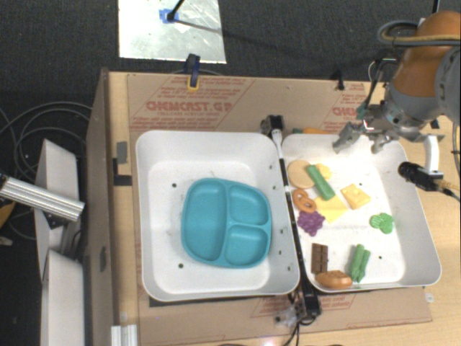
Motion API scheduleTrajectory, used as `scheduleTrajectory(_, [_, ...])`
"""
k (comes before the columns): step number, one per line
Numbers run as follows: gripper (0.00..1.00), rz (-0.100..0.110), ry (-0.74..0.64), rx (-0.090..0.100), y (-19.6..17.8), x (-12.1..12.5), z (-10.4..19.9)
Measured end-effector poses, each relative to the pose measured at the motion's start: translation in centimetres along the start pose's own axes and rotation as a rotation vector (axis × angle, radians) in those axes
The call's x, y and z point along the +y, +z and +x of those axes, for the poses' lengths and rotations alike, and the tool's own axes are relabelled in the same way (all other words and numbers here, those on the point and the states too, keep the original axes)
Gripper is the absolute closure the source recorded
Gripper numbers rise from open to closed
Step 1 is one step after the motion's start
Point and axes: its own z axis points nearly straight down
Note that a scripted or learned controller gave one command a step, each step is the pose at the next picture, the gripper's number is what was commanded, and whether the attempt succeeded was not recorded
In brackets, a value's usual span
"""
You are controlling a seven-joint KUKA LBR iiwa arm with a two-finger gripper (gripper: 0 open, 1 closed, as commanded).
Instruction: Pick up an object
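My gripper (360, 140) hangs over the far edge of the right bin (414, 229), its two fingers spread apart with nothing between them. Below it in that bin lie several toy foods: a tan round cookie (300, 173), a long green stick (320, 182), a yellow cheese wedge (354, 195), a flat yellow piece (330, 208), an orange pretzel (305, 202), purple grapes (311, 223), a green leafy piece (382, 223), a brown chocolate bar (320, 256), a green pod (358, 261) and a hot dog (333, 280).
The left bin (162, 157) holds a teal divided plate (226, 222). A black divider (287, 193) runs between the two bins. Cardboard (216, 103) lies under both bins, and a foil sheet (171, 20) sits on the floor behind.
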Motion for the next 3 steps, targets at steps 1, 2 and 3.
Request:
scheduleTrajectory(1, [0.0,0.0,-0.005,0.002,10.5,1.3,5.7])
scheduleTrajectory(2, [0.0,-0.013,0.003,-0.001,10.2,-0.8,5.5])
scheduleTrajectory(3, [1.0,-0.022,0.002,-0.005,8.8,-0.4,5.3])
